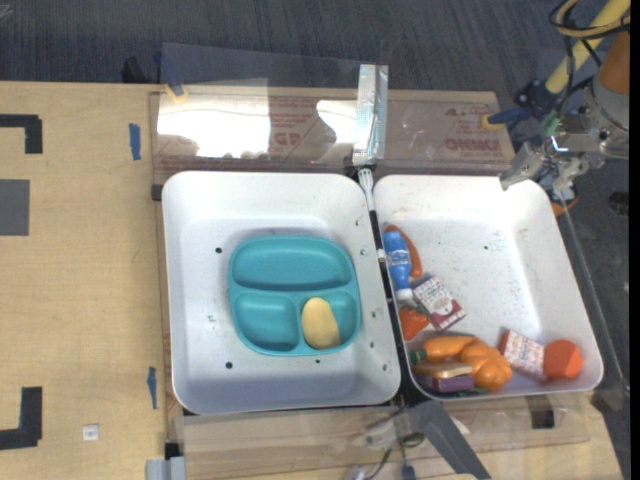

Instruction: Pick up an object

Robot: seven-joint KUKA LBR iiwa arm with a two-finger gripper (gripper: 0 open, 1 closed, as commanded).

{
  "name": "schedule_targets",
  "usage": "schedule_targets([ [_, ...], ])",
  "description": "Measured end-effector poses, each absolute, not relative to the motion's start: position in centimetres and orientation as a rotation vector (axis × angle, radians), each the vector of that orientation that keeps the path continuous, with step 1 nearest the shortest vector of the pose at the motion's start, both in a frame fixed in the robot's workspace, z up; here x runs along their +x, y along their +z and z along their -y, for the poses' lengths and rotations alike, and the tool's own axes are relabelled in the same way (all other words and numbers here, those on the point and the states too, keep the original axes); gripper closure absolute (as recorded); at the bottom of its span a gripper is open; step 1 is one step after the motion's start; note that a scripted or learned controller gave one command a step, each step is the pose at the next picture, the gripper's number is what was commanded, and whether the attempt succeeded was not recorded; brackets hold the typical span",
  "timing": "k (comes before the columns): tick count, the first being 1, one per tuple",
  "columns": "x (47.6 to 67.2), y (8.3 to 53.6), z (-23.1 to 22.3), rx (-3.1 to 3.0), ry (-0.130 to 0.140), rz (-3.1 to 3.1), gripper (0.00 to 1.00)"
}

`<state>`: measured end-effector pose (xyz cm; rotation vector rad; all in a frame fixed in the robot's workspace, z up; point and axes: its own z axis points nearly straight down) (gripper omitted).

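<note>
Grey pincer (535, 168) hovers at the frame's upper right, above the right bin (520, 218) corner; its opening seems indistinct, so I cannot tell.

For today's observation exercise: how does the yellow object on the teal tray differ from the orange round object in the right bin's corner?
The yellow object is pale yellow and egg-shaped; the orange round object is bright orange and rounder. The yellow one lies alone in a compartment of the teal tray in the left bin; the orange one lies on the right bin floor, against a small red-and-white packet. Both are small and smooth.
</note>
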<state>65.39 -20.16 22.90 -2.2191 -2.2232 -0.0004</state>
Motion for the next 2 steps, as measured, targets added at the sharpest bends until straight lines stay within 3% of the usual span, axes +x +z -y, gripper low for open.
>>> schedule_targets([
  [1,66.5,14.6,16.5,-2.111,0.005,2.317,0.0],
  [2,63.8,9.7,14.2,-2.185,0.003,2.251,0.0],
])
